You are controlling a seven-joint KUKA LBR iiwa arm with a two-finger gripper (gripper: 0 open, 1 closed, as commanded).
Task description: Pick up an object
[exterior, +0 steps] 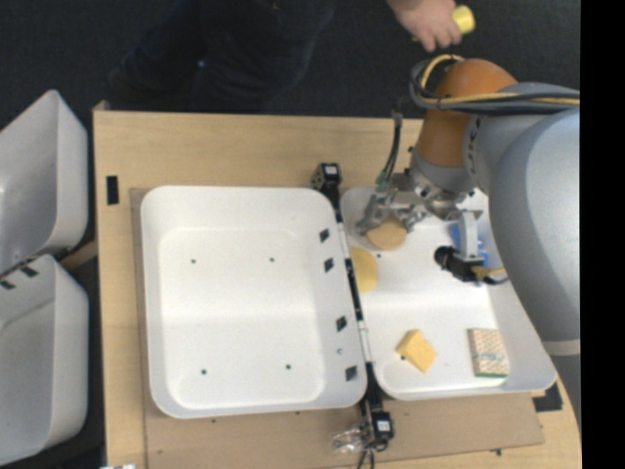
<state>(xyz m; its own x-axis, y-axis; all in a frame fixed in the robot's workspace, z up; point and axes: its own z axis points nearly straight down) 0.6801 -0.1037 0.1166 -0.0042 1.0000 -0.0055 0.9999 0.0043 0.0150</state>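
Camera view: arm low in the right bin (508,364), its jaws (383,225) at a tan round piece (388,235) near the bin's far left corner. Cannot tell whether the jaws are spread or pinching. Piece appears to rest on the bin floor, so lift not done. Yellow wedge (417,350) and patterned block (487,351) lie untouched near the front.

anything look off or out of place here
One thing: a person's hand holding a small yellow object hangs past the bench's far edge, close above the arm. Inside the right bin the objects lie loosely scattered; nothing looks spilled or damaged.
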